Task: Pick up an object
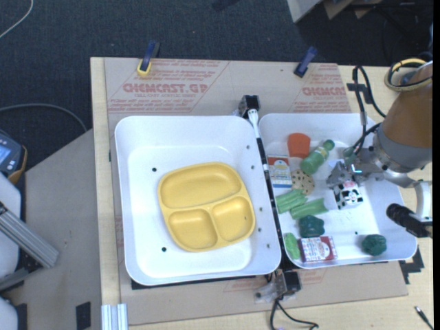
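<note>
The right white bin [357, 129] holds several small items. They include an orange cup [298, 144], a green bottle [315, 157], a small carton [280, 173], a round cookie [301, 182], green stalks [297, 203], a dark green lump [311, 225], a red and white packet [317, 249] and a dark green ball [374, 244]. My gripper [344, 177] hangs low over the bin's right middle, reaching in from the right. A small black and white object [349, 196] lies directly below and against it. Whether that object is held is hidden.
The left white bin [137, 184] carries a yellow divided tray [205, 205]. A black clamp [250, 105] sits where the bins meet at the back. Cables run along the right side near the arm [405, 129]. Cardboard covers the bench around the bins.
</note>
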Robot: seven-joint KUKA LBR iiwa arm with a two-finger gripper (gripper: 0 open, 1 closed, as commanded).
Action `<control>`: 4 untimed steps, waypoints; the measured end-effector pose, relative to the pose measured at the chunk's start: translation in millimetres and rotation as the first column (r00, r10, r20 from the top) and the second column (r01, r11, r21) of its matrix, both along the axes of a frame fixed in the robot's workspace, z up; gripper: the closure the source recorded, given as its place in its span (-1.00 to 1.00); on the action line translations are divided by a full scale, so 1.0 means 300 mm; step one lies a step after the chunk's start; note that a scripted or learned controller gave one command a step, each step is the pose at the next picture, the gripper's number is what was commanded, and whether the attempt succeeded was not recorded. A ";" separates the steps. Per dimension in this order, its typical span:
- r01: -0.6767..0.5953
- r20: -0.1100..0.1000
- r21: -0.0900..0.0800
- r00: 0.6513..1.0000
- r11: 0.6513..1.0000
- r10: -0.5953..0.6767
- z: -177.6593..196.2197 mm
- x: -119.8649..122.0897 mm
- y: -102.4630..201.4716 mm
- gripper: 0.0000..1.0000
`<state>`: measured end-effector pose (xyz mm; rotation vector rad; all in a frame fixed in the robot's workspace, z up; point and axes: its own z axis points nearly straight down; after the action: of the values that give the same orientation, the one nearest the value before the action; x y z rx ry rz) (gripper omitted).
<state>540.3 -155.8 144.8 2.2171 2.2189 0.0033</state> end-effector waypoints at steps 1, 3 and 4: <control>-0.001 0.001 0.000 1.000 1.000 0.001 0.148 0.005 0.016 1.00; -0.002 -0.007 0.004 1.000 1.000 0.002 0.291 -0.068 0.157 1.00; -0.004 -0.009 0.005 1.000 1.000 0.004 0.249 -0.105 0.300 1.00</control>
<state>508.9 -65.8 219.5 2.2200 2.2297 -0.0012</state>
